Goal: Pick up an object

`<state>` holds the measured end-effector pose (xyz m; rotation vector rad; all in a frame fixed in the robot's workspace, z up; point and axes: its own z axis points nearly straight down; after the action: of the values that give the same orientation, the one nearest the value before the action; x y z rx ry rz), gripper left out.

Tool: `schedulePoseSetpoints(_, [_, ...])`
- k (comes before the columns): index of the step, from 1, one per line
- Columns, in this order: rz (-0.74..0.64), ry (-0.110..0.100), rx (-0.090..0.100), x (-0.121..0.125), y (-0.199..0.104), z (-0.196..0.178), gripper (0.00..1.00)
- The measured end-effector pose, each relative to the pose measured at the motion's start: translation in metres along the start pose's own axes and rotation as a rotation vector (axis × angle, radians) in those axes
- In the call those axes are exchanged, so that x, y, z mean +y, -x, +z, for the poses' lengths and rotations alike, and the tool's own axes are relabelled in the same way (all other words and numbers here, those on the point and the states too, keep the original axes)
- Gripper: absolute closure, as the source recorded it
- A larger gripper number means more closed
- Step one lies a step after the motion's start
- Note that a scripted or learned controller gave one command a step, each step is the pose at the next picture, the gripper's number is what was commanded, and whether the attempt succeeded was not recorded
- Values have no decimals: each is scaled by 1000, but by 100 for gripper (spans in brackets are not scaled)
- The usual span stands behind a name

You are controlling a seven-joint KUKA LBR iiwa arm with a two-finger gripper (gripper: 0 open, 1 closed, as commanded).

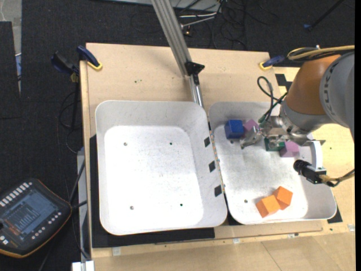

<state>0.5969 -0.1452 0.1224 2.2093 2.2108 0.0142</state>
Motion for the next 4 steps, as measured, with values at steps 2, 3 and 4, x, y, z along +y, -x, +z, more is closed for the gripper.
schedulePoseSetpoints(2, [-2, -11, 3, 3, -2, -71, 100])
schedulePoseSetpoints(3, [-2, -14, 4, 4, -2, -84, 100])
schedulePoseSetpoints(4, [-7, -15, 6, 11, -54, -96, 100])
